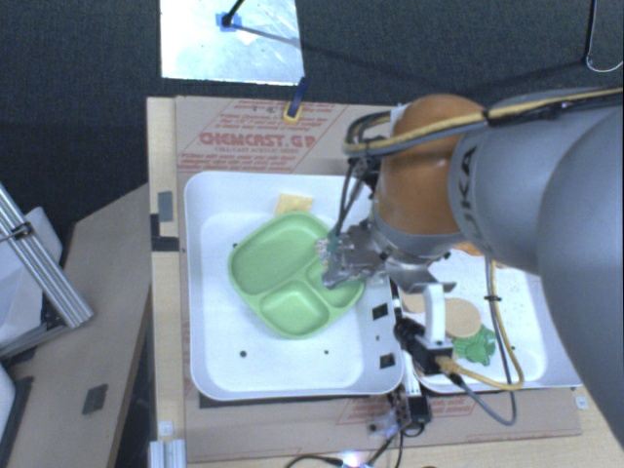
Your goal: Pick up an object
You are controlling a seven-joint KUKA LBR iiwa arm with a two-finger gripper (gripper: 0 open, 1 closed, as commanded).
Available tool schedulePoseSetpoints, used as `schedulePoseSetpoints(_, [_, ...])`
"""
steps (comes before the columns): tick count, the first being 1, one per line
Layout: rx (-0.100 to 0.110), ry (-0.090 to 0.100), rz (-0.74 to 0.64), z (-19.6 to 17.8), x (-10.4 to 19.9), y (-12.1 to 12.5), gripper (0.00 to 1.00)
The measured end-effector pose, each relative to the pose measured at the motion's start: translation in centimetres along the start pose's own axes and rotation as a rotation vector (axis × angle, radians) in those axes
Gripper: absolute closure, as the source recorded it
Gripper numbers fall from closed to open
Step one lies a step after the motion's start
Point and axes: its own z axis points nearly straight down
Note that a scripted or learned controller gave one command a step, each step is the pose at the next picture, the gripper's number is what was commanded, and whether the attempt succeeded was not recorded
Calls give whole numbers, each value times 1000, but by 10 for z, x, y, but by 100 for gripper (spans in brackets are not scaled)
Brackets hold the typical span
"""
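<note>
Foreground, lower edge: the cardboard sheet [244, 412] under both bins, with cables and a yellow hose looping over its front right part. Right bin [531, 359]: a green toy [476, 346] lies beside a tan round disc [462, 317], the two just touching or nearly so. Left bin [210, 261]: a green divided plate [283, 273], three compartments, lies tilted on the bin floor toward the right wall. The gripper [336, 261] stands over the plate's right rim, at the point where the plate meets the wall between the bins; whether it is released or clenched, and whether it touches the rim, cannot be told from this angle. A small yellow block [293, 204] lies just behind the plate, near the bin's far wall. The grey arm [546, 193], with its orange band [424, 174], crosses above the right bin. Background: red lettering on the cardboard and a shiny silver sheet [232, 29] on the dark floor.
</note>
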Motion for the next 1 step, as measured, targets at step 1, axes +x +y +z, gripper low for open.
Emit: schedulePoseSetpoints(1, [-2, 0, 4, 2, -2, 7, 100])
